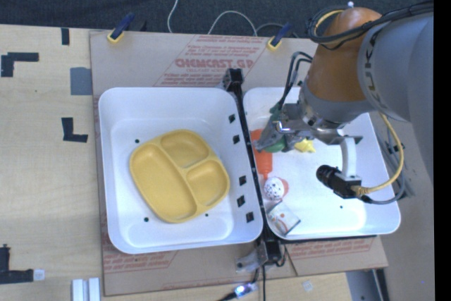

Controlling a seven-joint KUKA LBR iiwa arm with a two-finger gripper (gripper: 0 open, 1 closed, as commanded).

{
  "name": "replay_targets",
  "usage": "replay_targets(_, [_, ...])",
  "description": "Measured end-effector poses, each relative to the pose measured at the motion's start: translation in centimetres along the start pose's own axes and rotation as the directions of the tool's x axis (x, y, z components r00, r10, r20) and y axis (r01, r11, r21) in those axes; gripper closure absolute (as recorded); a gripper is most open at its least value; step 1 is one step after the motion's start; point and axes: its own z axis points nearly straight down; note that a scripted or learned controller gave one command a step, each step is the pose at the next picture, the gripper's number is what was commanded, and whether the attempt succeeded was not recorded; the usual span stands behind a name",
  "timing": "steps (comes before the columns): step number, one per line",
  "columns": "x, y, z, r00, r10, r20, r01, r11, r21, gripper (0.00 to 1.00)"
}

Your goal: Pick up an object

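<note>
Looks like the reach-in step; gripper sits low at centre frame over the orange piece; can't tell its grip state; next comes a clean lift.

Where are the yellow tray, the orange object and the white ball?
Yellow tray [179, 175]: camera view, centre where the compartment ridges meet, left bin.
Orange object [263, 163]: camera view, its middle, right bin beside the divider.
White ball [275, 187]: camera view, its top, below the orange object.
</note>
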Motion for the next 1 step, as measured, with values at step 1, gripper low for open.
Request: replay_targets(1, [5.92,0.34,0.77,1.0,0.0,0.001,0.0,1.0,0.003,1.0])
